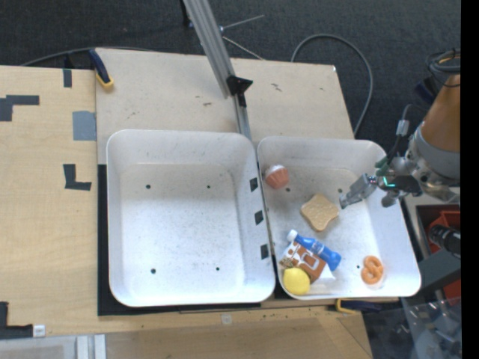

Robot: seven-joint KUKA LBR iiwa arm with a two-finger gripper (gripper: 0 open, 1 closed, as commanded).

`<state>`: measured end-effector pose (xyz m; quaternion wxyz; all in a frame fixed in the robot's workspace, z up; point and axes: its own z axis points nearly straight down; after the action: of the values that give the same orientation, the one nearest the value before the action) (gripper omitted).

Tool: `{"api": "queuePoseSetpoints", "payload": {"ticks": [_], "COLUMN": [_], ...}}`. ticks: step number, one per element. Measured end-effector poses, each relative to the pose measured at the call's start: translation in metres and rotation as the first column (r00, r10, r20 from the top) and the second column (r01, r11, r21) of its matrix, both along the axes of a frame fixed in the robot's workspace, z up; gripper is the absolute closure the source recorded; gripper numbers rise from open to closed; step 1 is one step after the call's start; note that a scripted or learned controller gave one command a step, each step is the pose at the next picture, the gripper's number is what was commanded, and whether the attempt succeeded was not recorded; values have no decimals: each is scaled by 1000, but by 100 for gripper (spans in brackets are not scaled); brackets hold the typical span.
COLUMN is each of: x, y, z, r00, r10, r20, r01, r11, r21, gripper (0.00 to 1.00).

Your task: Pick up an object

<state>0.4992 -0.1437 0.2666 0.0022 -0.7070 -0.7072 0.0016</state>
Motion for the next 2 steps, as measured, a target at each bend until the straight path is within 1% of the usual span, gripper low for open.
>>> {"api": "queuePoseSetpoints", "payload": {"ticks": [1,2], "x": [1,-9], "y": [0,3], "z": [2,-56], "r00": [1000,1000], "r10": [1,0], "r20": [4,-2], "r01": [-1,0], "r11": [1000,1000], "r21": [-1,0], "gripper": [0,0]}}
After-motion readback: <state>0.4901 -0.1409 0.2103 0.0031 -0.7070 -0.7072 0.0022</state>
